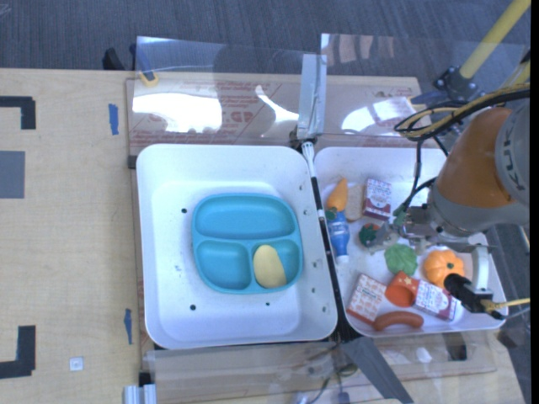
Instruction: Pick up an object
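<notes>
The right bin [396, 333] holds several toy foods. Among them are an orange carrot [338, 195], a blue bottle [338, 238], a dark red box [378, 197], a green leafy piece [402, 258], an orange pumpkin [443, 267], a red piece [401, 290] and a red sausage [398, 319]. My gripper [410, 228] hangs low over the middle of this bin, just above the green leafy piece and beside a small dark green piece [369, 235]. I see nothing held in it.
The left bin [160, 225] carries a blue divided plate [240, 217] with a yellow oval food [269, 266] in its lower right compartment. Two printed packets [366, 297] [438, 301] lie near the right bin's front. Cables [438, 116] and a yellow pole [501, 28] cross behind the arm.
</notes>
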`<state>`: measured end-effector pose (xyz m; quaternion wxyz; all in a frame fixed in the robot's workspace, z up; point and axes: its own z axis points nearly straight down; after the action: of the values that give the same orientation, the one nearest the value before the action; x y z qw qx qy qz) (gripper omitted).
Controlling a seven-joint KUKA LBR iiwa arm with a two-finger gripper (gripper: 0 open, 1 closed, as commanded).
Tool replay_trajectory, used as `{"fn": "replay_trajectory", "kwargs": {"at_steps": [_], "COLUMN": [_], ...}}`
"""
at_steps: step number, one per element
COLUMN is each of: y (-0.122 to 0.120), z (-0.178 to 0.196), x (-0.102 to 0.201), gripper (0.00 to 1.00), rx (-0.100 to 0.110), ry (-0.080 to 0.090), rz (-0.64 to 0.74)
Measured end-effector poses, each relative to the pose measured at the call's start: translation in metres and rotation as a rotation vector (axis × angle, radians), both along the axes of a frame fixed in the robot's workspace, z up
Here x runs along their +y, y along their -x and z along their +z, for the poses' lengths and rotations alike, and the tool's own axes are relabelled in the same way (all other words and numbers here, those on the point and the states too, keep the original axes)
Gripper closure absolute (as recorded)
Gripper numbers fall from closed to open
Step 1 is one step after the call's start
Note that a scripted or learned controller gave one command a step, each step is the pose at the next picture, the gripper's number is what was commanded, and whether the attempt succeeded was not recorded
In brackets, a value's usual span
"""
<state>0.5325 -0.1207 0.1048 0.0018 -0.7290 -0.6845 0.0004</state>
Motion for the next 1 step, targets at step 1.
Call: {"fn": "replay_trajectory", "kwargs": {"at_steps": [1], "y": [-0.0431], "z": [-0.0174], "x": [0.0093], "gripper": [0.00], "rx": [-0.008], "ry": [0.003], "rz": [0.030]}}
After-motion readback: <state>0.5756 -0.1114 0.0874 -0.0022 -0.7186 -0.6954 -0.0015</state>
